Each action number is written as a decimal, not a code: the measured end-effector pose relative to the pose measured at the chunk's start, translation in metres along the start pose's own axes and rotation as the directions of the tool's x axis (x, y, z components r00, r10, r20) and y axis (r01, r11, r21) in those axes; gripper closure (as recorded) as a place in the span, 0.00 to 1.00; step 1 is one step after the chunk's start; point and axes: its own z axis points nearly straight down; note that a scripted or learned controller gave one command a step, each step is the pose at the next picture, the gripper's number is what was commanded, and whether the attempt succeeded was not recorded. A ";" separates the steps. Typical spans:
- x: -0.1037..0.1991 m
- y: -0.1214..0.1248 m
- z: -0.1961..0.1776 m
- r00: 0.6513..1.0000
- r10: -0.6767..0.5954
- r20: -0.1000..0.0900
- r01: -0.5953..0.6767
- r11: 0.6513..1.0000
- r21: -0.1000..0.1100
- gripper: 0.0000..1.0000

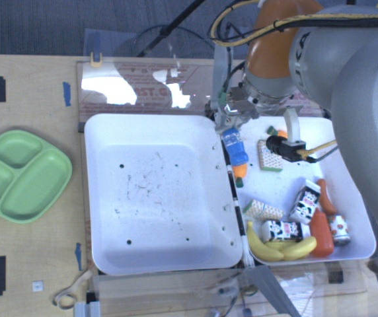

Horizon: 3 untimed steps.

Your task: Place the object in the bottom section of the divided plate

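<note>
- Nearest the camera: yellow curved banana [283, 249] at the near edge of the right white shallow bin [356, 197]; just behind it a black-and-white cow-print carton [281, 230], a second cow-print carton [305, 203] standing further back, and an orange-red carrot-shaped toy [322, 228] to their right.
- Left white shallow bin [103, 177] sits between the right bin and the plate; only scuff marks on its floor.
- Green divided plastic plate [20, 174] lies on the wooden desk [30, 84] at far left, well apart from both bins; its large long section is the near one, two small sections on the far side.
- Grey arm with orange band [278, 32] comes in from the right, over the far part of the right bin.
- Tool [230, 119] sits at the far-left corner of the right bin, by the wall shared by the two bins.
- Blue rectangular packet [235, 147] with an orange piece at its lower end [240, 172] hangs just under the tool, long axis running near-far and slightly tilted; likely the task object.
- Tool state: cannot tell from this view whether it is open, closed or gripping the packet; contact point is too small and cluttered.
- Key relation: plate lies far to the left of the tool, slightly nearer; the carry must cross the whole left bin.
- Judged: placing not done; plate's near section has nothing in it.
</note>
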 end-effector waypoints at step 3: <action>0.000 -0.117 -0.043 0.563 0.826 0.002 -0.826 0.563 0.003 1.00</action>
